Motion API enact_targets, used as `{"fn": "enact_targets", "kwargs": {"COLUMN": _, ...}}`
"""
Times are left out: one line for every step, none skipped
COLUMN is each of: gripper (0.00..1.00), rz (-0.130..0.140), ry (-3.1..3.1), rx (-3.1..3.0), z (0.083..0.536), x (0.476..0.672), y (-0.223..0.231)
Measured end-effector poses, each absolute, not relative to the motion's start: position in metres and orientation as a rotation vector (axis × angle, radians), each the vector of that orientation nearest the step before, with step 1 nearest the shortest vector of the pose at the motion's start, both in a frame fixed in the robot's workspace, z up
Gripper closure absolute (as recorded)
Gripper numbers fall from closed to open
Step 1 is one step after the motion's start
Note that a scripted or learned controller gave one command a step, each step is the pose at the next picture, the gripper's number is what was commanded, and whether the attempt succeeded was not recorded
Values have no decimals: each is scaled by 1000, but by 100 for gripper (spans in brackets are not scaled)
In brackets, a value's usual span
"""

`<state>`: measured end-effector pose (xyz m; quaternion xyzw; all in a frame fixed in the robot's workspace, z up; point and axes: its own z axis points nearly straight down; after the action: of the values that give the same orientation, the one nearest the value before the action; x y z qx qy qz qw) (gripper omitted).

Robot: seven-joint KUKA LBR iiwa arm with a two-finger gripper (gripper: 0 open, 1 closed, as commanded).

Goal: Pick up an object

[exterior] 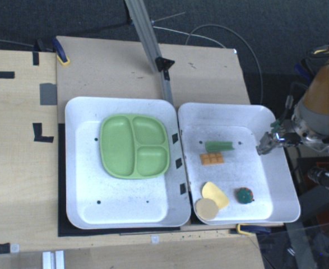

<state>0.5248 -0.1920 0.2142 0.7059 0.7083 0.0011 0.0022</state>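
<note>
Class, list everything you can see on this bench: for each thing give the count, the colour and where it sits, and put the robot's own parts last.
Bins: two, white, side by side on the bench.
Plate: one, green, three compartments, in the left bin.
Stick: one, green, upper middle of the right bin.
Waffle: one, orange, just below the stick.
Wedge: one, yellow, near the right bin's front edge.
Disc: one, tan, overlapping the wedge.
Ball: one, dark green with red, right of the wedge.
Arm: one, grey and orange, at the right.
Gripper: one, over the right bin's right edge.
</note>
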Motion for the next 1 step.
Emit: {"fn": "enact_targets", "kwargs": {"gripper": 100, "rz": 1, "ry": 2223, "rx": 2219, "z": 231, "x": 525, "y": -191}}
